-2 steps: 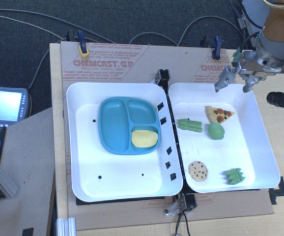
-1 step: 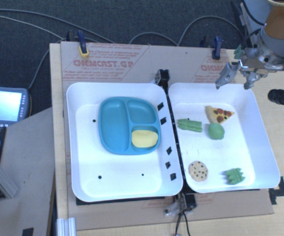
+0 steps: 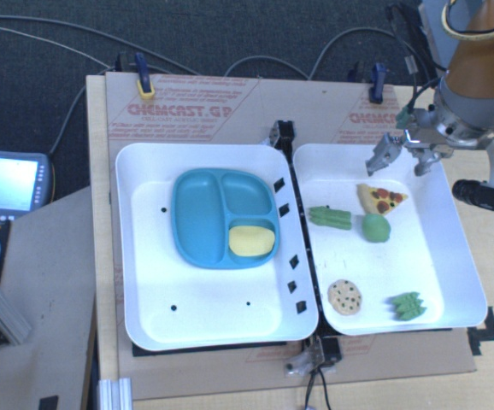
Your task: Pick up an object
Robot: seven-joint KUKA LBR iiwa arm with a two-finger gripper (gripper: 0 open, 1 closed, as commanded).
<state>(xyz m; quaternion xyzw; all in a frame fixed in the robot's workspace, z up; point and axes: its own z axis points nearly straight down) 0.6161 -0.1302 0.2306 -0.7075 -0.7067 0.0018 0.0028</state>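
While the grey robot arm with its orange band [image 3: 478, 49] reaches in from the right edge of the camera view, the brown board bench top printed with red lettering [image 3: 187, 109] carries two shallow white plastic bins side by side. Left of the pair, the left white bin [image 3: 144, 306] holds a light blue plastic tray with three compartments [image 3: 204, 220], and a pale yellow rounded toy piece [image 3: 252, 241] lies in the tray's lower right compartment. Just beside it, the right white bin [image 3: 452, 272] contains five small toy foods, all apart from one another. Above that bin's far right corner hangs the metal two-finger gripper [image 3: 405, 161], its fingers spread wide apart with nothing between them, just above and to the right of the yellow toy pizza slice with red dots [image 3: 381, 198]. Below the slice sits a green ball-shaped toy [image 3: 376, 228], and to its left lies a long green toy vegetable [image 3: 330, 218]. Near the bin's front wall rests a leafy green toy piece [image 3: 408, 306], with a round tan toy cookie with dark chips [image 3: 344, 297] to its left. Two blue clamps [image 3: 144, 80] pin the board's far edge.
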